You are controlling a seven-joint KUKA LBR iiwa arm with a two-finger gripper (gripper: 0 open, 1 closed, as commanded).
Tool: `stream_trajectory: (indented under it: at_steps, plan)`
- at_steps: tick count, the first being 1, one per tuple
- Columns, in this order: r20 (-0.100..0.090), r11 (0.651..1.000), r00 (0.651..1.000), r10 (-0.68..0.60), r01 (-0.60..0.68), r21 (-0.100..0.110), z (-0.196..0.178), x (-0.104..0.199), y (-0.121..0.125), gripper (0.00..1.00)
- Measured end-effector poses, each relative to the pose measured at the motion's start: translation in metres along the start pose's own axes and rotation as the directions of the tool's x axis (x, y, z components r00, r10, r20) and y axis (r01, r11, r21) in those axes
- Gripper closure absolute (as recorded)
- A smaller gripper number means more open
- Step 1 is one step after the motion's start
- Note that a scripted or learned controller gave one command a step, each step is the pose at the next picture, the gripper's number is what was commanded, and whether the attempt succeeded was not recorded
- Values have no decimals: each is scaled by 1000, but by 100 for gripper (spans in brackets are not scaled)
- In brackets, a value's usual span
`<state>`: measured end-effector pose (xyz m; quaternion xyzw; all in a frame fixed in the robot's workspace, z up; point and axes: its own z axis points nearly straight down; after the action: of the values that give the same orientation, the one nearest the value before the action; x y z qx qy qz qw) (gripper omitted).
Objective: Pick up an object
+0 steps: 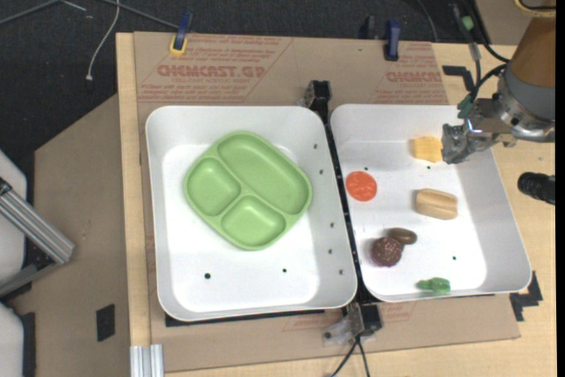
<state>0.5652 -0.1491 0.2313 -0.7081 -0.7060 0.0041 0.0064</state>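
Two shallow white bins side by side: the left bin point(177, 278) contains a pale green, three-compartment plastic plate point(248, 189); the right bin point(494, 265) contains a tan oblong block point(436, 203), a dark brown lumpy object point(391, 246), a yellow wedge point(426, 148), an orange-red disc point(360, 186) and a small green piece point(433, 284). The grey gripper point(456, 143) sits just beside the yellow wedge; whether it is open or closed cannot be told.

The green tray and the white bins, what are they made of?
The green tray looks like moulded plastic with a matte, even colour; its three compartments have soft, rounded edges. The left bin and the right bin also look like thin plastic, smooth and slightly glossy, with rounded corners and turned-up rims. They could be coated metal; the picture leaves that open.
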Motion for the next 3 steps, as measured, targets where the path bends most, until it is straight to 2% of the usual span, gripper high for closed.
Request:
stream_trajectory:
  at_steps: [1,3]
  plan:
    - [2,1000,1000,-3,3,-14,-8,0,2,0]
    - [2,1000,1000,-3,3,-12,97,1,-2,0]
